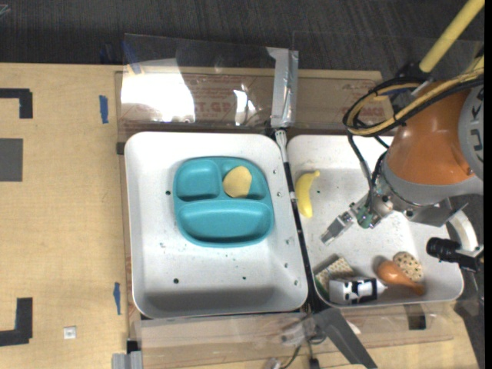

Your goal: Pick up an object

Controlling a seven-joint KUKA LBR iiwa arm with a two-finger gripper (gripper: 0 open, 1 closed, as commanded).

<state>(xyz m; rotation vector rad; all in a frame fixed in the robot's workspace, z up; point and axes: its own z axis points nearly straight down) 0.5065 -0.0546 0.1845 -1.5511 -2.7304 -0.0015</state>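
Observation:
My gripper [333, 231] hangs over the middle of the right bin [438, 294], pointing down and to the left from the orange-banded wrist. A yellow banana [306, 192] lies up and to the left of it, near the bin's left wall, apart from the gripper. Along the bin's front edge lie a tan wedge [334, 268], a small black and white bottle [355, 289] and a brown, speckled piece [400, 270]. All of these sit below the gripper and none touches it.
The left bin [146, 206] holds a teal divided plate [223, 221] with a yellow round piece [237, 181] in its upper right compartment. A ridge between the bins runs just left of the banana. Cables loop above the wrist at the right.

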